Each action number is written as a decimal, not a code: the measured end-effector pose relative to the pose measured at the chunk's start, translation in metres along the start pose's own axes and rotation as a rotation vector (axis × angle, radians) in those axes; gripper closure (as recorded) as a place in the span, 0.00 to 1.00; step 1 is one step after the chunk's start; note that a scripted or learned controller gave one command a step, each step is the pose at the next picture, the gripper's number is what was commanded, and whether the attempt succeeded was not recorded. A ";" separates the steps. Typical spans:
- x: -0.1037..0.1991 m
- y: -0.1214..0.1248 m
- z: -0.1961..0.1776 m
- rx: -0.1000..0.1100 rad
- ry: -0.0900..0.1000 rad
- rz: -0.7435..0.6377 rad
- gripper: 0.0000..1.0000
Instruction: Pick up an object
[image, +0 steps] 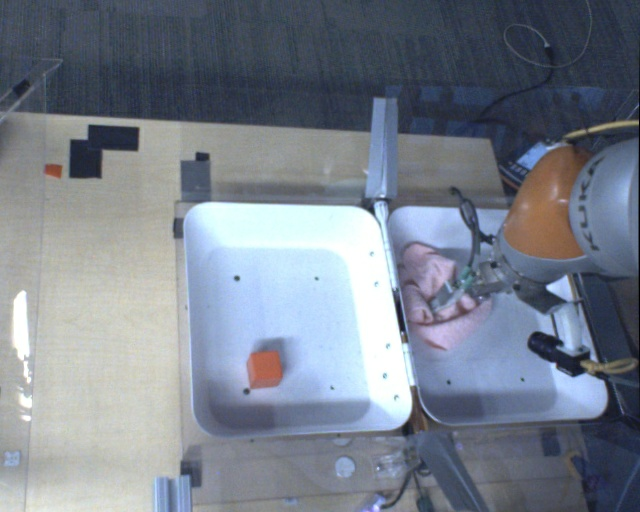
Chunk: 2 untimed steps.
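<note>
1. Camera view, nearest edge at 6 o'clock: a bare strip of the pale wooden desk (90, 380) runs along the bottom, with small metal brackets (172, 492) by the bins' near corners.
2. The left bin (215, 300) sits just above that strip. An orange block (265, 369) lies on its floor toward the bin's 7 o'clock corner, alone and well apart from the walls.
3. The right bin (500, 400) stands just beside the left one, their rims touching along the middle divide. Its near half is bare white floor in shadow.
4. A pink cloth (432, 295) lies crumpled in the right bin, at about 10 o'clock of its floor, close against the wall shared with the left bin.
5. The tool (452, 293) is down on the cloth, at the cloth's 3 o'clock side, touching or pressed into its folds. Whether it is released or clenched on the cloth I cannot tell; the tips are small and lost among the folds.
6. The arm (570, 215), grey with an orange band, comes in from 3 o'clock over the right bin's far right corner, with a thin cable looping by the wrist.
7. Farther off, at 12 o'clock, a grey metal post (383, 150) stands upright where the bins meet.
8. At 10 o'clock on the far desk lie black patches (100, 148) and a small orange square (53, 171); dark carpet (250, 50) lies beyond.
</note>
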<state>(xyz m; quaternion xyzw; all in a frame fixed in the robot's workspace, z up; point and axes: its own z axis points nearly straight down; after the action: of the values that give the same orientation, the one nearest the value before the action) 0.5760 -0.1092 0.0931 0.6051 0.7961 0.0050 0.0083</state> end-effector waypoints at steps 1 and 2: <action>0.004 0.039 0.001 0.001 0.000 -0.042 0.00; -0.038 0.032 0.001 0.002 0.002 0.060 0.00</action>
<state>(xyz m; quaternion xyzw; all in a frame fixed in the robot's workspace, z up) 0.6164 -0.1371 0.0928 0.6285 0.7777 0.0052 0.0067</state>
